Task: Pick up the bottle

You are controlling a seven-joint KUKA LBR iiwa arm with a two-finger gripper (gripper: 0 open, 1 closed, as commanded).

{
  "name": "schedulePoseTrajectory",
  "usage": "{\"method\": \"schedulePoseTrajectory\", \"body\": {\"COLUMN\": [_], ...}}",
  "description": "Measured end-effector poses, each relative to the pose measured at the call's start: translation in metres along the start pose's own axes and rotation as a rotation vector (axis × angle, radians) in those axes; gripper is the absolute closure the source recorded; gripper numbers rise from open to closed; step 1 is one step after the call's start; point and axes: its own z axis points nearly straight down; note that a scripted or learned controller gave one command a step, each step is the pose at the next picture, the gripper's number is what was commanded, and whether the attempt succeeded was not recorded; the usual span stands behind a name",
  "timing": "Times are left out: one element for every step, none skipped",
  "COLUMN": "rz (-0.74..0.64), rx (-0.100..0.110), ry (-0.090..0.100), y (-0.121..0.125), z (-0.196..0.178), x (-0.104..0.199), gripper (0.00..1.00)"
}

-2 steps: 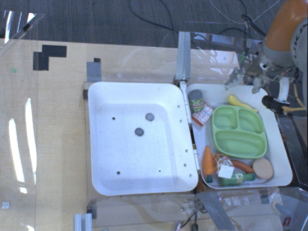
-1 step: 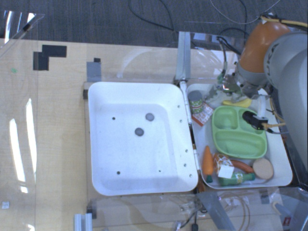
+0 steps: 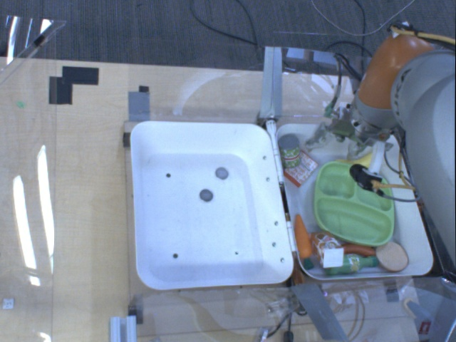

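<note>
Camera view: the bottle (image 3: 362,264), green w/ a white label, lies on its side along the near wall of the right bin (image 3: 413,226), at the near end of that bin's clutter. Just left of its label end sits a small red-and-white item (image 3: 326,244), too small to say what it is. An orange carrot (image 3: 304,237) lies lengthwise by the bin's left wall, touching that pile. A 2nd orange piece (image 3: 362,250) lies just beyond the bottle, betw. it and the tray. A round tan disc (image 3: 392,256) sits at the bottle's right end, in the near right corner. Mid-bin is a light green divided tray (image 3: 353,212), turned a bit vs. the bin walls. In the far left corner stands a can (image 3: 288,148) w/ a grey top, and a red-and-white packet (image 3: 304,168) lies just beside it. The gripper (image 3: 345,130) hangs over the far end of the same bin, well apart from the bottle, w/ the tray betw. them. Can't tell how wide it is set. The left bin (image 3: 142,191), right beside the other, shows 2 grey round spots (image 3: 221,173) on its floor plus a few small dark dots. Both bins sit on a pale wood bench (image 3: 71,212).
</note>
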Motion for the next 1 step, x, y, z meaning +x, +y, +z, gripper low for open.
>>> {"method": "schedulePoseTrajectory", "body": {"rz": [0.04], "rx": [-0.002], "ry": [-0.01], "y": [-0.0639], "z": [-0.0041], "x": [-0.0382], "gripper": [0.0]}}
